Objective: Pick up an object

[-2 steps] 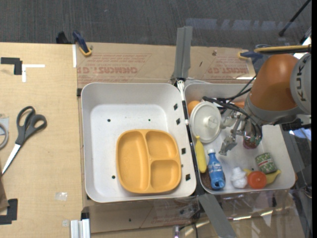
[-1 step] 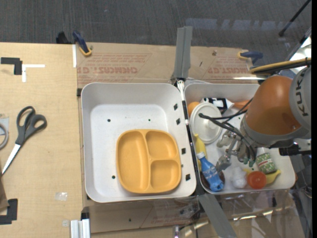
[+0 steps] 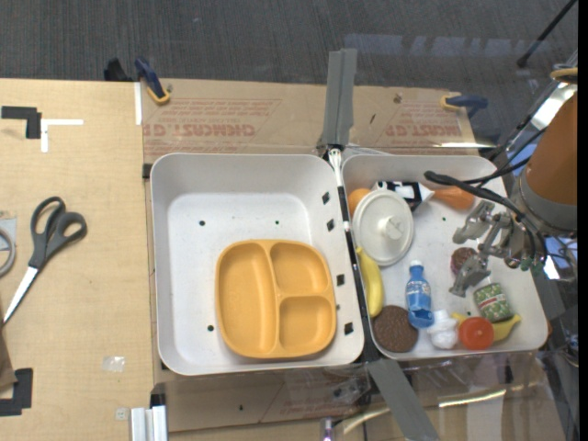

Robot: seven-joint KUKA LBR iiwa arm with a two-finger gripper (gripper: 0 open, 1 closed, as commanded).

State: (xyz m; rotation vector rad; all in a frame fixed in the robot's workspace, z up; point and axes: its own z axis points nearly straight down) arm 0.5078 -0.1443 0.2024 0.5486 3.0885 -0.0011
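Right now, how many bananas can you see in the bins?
2. One banana lies along the left wall of the right bin, beside the white lid. A second banana peeks out in the near right corner. Others may be hidden under the clutter.

Readable text from my side: the cardboard sheet [image 3: 234, 118] under the bins has red print, upside down in this view; looks like "CHEMICAL GU…" left of the grey divider post, and the same print repeated to the right of it. Water bottle [image 3: 419, 294] label and small can [image 3: 490, 299] label: too small to read.
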